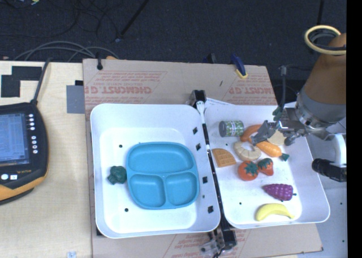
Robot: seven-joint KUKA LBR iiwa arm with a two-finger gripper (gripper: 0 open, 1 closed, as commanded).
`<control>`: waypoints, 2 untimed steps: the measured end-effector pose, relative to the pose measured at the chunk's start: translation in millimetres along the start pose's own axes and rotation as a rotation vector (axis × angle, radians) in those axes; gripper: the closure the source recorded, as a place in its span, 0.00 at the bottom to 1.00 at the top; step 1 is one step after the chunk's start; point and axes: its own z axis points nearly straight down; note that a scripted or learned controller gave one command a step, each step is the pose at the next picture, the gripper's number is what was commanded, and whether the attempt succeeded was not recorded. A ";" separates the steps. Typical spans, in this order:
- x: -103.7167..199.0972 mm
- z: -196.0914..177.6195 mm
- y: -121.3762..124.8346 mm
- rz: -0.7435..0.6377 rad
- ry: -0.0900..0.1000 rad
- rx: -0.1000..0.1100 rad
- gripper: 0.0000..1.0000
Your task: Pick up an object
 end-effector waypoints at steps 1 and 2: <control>-1.0 -9.8 -0.1 0.000 0.001 0.001 1.00; 19.9 -20.6 -65.4 0.004 0.003 0.005 1.00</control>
